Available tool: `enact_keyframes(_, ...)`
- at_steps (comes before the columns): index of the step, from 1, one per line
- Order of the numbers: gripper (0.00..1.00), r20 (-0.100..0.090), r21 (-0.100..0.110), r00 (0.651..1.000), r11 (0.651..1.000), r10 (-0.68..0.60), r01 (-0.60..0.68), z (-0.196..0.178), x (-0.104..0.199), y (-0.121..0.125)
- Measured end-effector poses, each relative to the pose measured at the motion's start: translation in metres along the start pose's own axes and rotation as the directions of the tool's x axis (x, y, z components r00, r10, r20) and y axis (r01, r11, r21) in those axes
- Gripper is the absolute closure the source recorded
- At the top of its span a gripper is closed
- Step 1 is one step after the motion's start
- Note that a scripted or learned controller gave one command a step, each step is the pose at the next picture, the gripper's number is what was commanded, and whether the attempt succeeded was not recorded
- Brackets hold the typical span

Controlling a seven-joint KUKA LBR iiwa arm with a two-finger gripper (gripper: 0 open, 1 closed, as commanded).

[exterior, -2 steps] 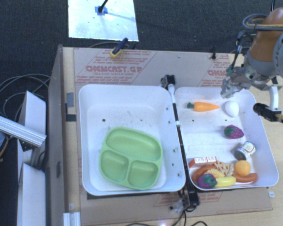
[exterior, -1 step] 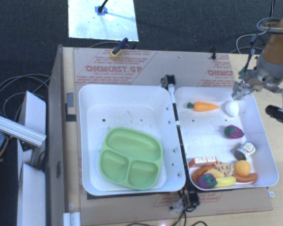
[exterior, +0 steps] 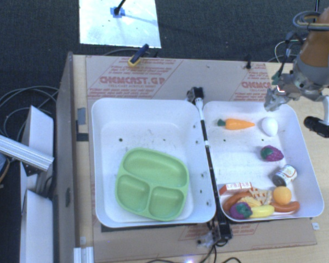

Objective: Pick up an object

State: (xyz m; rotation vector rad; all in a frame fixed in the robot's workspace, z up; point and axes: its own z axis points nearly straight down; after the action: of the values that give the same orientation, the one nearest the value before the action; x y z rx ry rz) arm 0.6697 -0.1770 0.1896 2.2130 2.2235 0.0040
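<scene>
The right bin [exterior: 304, 147] holds a toy carrot [exterior: 237, 124] at its far side, with a white egg [exterior: 270, 126] just right of it. Further forward lie a purple berry-like toy [exterior: 271, 153] and a small tin can [exterior: 285, 175]. A heap of toy food [exterior: 257, 200] fills the bin's near corner, including an orange ball, sausages, a banana and a purple piece. My gripper [exterior: 274, 99] hangs over the right bin's far rim, just above the egg, and nothing shows between its fingers.
The left bin [exterior: 107, 125] bears a green three-compartment plate [exterior: 152, 183] in its near half. A divider rail [exterior: 205, 147] runs between the bins. A yellow-tipped tool [exterior: 137, 55] lies on the board behind them. Cables and boxes sit at the far left.
</scene>
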Motion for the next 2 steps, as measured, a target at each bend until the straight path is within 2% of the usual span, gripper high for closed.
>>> enact_keyframes(1,1.00,0.000,0.001,1.000,1.000,0.000,0.000,-0.017,0.023,0.000)
enact_keyframes(2,1.00,0.000,0.003,1.000,1.000,0.002,-0.002,0.017,0.005,-0.001)
